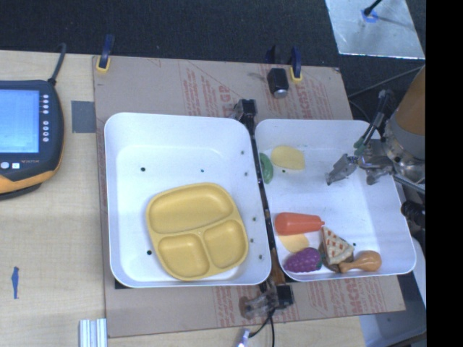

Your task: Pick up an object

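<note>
Toy food is crowding the right bin's [376,132] near edge as the gripper [353,170], fingers spread empty, is hovering above; centring over the carrot [297,223] looks wisest.

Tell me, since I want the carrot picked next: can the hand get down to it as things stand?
Probably yes. The hand hangs open over the right bin, and the carrot lies uncovered below it. The yellow piece touching the carrot's near side may crowd one finger.
</note>
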You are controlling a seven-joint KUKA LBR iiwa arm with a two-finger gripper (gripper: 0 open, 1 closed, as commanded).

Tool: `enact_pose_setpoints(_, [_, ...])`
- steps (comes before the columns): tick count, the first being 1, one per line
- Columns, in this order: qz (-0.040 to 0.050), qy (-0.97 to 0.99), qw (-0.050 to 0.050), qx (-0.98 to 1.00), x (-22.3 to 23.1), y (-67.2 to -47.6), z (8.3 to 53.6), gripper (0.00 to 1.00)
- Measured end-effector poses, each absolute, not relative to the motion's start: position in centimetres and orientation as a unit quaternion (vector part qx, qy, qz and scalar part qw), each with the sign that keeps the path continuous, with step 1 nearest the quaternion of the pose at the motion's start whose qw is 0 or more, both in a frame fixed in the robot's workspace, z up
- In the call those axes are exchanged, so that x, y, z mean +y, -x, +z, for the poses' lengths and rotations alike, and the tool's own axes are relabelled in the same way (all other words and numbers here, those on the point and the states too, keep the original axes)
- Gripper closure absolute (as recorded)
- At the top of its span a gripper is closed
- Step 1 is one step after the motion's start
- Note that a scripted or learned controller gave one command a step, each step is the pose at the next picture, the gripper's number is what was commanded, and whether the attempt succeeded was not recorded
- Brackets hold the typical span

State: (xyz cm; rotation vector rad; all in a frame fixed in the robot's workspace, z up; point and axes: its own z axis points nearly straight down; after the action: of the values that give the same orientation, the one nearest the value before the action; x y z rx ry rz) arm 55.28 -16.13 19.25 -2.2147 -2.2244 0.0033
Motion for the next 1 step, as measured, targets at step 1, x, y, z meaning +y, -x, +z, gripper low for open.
enact_pose_setpoints(1, [0.0015, 0.705, 0.002, -0.709, -11.83, -53.48, 21.69, 0.0])
